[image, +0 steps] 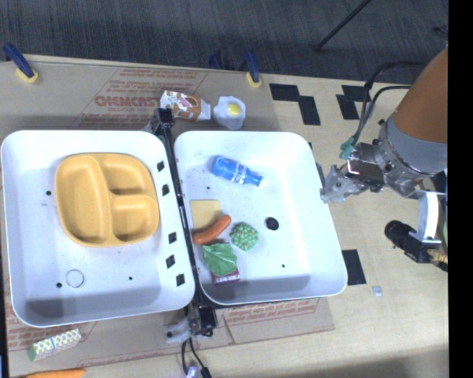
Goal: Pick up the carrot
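Observation:
An orange-red, carrot-like stick [211, 228] lies in the right bin [319, 242], left of centre. It rests against a yellow slice [205, 209] and sits just left of a green knobbly ball [244, 236]. My gripper [337, 186] hangs outside this bin, over the bench just past its right rim, well to the right of the stick. Nothing is visible in the gripper. A brighter orange sliver [57, 373] pokes in at the bottom left edge of the view, outside both bins.
The right bin also holds a blue bottle [236, 171], a green packet [221, 261] and a small dark disc [271, 224]. A yellow divided plate [106, 197] sits in the left bin [24, 235]. A small box [181, 105] and a white cup [231, 112] stand behind the bins.

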Controlling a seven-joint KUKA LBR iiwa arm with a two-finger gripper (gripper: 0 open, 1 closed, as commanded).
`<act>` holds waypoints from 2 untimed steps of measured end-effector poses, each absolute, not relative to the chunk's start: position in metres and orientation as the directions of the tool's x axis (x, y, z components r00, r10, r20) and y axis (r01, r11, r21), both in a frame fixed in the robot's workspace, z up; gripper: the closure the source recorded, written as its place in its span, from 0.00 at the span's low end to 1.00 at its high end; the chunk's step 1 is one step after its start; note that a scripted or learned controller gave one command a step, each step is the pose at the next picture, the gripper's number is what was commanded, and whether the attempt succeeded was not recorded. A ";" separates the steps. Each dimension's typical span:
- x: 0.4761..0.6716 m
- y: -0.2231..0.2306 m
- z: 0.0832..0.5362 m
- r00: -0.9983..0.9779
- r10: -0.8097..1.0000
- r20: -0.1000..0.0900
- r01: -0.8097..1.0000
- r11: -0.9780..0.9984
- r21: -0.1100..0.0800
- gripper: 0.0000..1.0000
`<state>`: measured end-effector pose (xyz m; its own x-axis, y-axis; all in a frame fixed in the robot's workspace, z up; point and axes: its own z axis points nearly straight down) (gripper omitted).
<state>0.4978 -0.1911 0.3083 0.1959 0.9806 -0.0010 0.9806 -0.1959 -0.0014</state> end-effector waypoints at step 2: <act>0.477 -0.190 0.278 0.588 0.809 0.000 0.809 -0.588 -0.003 1.00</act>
<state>0.4765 -0.1902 0.2784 0.5879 0.8090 0.0003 0.8090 -0.5879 -0.0034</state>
